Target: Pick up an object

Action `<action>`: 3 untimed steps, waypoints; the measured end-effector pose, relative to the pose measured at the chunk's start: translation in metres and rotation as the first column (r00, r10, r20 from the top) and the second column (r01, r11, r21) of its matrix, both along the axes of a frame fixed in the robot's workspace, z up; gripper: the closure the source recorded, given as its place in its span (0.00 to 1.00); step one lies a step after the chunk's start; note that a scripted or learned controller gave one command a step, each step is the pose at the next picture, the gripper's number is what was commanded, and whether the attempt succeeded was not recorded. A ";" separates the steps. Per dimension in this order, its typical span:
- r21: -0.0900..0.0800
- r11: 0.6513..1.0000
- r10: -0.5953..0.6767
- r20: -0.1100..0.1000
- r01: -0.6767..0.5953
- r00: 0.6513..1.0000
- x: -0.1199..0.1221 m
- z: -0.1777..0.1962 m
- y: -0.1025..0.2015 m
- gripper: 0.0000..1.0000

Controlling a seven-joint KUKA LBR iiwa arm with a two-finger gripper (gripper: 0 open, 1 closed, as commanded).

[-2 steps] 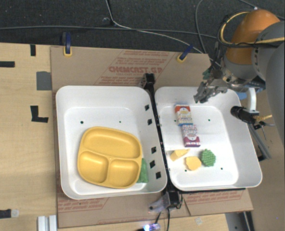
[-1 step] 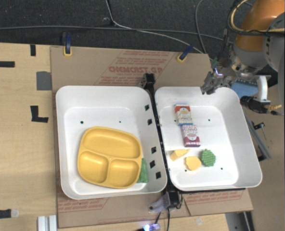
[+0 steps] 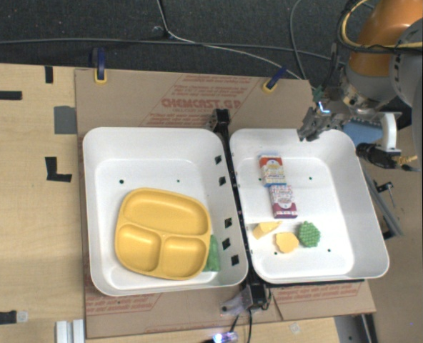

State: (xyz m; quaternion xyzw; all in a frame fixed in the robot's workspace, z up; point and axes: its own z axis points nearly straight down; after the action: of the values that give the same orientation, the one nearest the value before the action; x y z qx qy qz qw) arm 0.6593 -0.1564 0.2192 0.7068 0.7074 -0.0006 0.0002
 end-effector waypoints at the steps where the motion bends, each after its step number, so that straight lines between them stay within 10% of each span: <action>1: 0.002 1.000 0.004 -0.001 -0.004 1.000 -0.020 0.009 0.054 1.00; 3: 0.002 1.000 0.004 -0.003 -0.004 1.000 -0.067 0.002 0.159 1.00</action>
State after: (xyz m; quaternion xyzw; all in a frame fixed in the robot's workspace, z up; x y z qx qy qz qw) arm 0.5920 0.0026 0.2213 0.7052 0.7090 -0.0009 -0.0016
